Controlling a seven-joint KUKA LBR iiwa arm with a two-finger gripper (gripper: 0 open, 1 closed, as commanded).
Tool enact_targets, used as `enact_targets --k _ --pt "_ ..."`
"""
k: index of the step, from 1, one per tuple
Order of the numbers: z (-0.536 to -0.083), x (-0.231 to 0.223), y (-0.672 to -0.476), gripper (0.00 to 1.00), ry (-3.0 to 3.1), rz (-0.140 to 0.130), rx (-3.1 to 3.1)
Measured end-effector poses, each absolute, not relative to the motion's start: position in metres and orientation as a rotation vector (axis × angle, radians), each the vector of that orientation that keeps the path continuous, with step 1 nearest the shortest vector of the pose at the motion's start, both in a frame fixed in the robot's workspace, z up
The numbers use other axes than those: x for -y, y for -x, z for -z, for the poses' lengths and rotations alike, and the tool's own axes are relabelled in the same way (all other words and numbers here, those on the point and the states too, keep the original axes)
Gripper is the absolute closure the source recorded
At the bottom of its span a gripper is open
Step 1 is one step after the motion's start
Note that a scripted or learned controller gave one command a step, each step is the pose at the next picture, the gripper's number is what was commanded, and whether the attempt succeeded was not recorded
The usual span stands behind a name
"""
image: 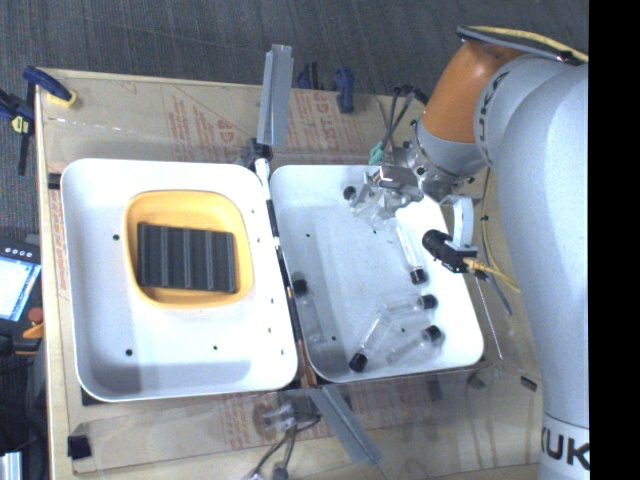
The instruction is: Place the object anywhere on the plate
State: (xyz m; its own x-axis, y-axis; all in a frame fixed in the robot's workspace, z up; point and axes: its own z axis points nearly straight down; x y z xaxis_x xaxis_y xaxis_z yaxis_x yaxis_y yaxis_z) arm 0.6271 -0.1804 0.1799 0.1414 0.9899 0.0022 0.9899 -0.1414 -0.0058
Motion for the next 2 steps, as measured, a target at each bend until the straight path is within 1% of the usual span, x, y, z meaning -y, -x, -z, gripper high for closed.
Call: enact_targets --k 1,2 --pt "-0.199 0.117 -0.617 1.0 2.196 -0.004 2.24" --pt "-0.191 0.031 -0.624 1.0 2.129 -0.004 2.304"
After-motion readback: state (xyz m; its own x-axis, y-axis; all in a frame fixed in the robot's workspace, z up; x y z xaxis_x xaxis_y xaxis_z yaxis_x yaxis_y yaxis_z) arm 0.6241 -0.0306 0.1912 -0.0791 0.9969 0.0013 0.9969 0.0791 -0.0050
